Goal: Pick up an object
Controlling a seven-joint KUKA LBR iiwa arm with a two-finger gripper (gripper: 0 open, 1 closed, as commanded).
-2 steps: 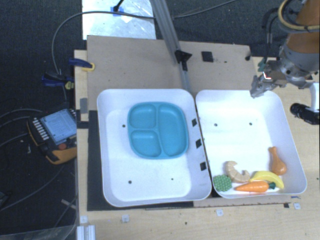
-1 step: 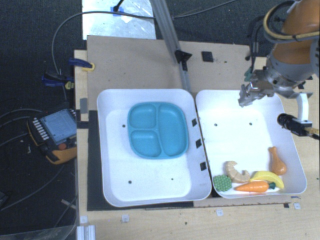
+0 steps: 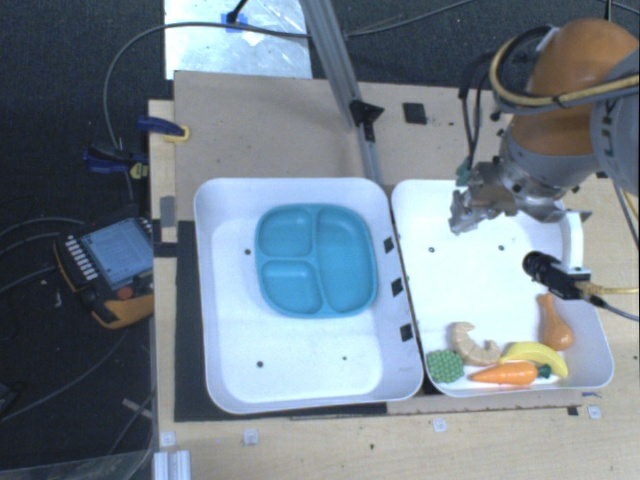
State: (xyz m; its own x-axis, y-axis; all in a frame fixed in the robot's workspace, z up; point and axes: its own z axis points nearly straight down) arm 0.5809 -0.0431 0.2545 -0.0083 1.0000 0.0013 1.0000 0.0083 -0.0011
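Toy food pile sits in lower right of frame, in near corner of right bin [image 3: 420,268]: carrot [image 3: 504,373], banana [image 3: 538,355], green broccoli-like piece [image 3: 446,366], tan curled piece [image 3: 470,341], orange drumstick-shaped piece [image 3: 554,324]. Gripper [image 3: 467,212] hangs over upper part of right bin, well apart from pile, nothing visibly held; whether fingers are apart or together cannot be told. Left bin [image 3: 225,368] holds blue divided plate [image 3: 316,260], frame centre.

right bin [image 3: 600,373]: open floor is left at its middle | near edge is crowded by toy food [image 3: 505,356] | left bin [image 3: 215,298]: middle is taken by blue plate [image 3: 317,259]
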